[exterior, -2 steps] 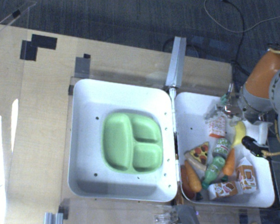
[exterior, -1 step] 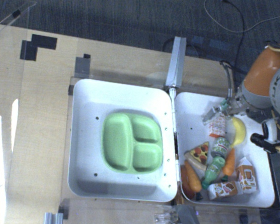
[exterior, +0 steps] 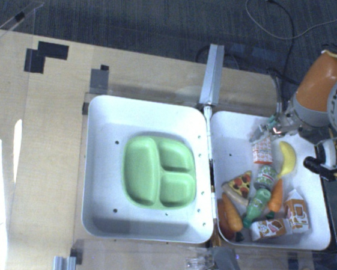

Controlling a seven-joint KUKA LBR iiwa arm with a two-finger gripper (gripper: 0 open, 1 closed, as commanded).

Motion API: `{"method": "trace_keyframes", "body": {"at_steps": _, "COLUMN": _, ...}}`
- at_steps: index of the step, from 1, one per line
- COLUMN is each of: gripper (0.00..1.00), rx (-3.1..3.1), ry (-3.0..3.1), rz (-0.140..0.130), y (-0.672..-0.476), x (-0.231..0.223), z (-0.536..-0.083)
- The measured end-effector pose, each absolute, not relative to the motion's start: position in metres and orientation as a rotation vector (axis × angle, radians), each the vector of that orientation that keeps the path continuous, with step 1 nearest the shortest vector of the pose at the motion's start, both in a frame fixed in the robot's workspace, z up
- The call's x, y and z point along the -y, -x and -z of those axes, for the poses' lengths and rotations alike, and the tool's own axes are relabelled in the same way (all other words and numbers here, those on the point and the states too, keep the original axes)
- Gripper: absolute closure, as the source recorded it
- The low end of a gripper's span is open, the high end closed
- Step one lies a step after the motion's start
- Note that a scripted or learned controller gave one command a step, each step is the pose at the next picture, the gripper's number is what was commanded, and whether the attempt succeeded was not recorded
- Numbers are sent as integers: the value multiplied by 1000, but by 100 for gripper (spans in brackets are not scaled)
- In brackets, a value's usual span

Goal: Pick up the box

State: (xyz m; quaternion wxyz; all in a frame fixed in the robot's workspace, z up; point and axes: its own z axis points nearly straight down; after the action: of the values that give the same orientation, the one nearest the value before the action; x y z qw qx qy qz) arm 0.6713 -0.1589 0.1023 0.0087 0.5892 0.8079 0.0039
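jaws: we are seeing the two-finger gripper [exterior: 273, 126] at the right bin's [exterior: 232, 129] upper edge, unable to tell its state | target: orange-and-white carton box [exterior: 296, 215] is lying toward lower right of it, long axis roughly vertical | count: we are counting two such cartons, second [exterior: 268, 228] adjacent; one green divided tray [exterior: 159, 171] left.

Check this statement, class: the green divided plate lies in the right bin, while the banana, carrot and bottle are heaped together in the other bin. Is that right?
Not quite. The camera view shows the green divided plate in the left bin, not the right one. The rest stands: the banana, carrot and bottle are heaped together in the other bin, on the right.
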Motion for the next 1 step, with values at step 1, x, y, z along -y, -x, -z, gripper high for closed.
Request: {"method": "trace_keyframes", "body": {"at_steps": 1, "gripper": 0, "rx": -2527, "ry": -1842, "rz": -10, "y": -671, "x": 159, "z": -102}}
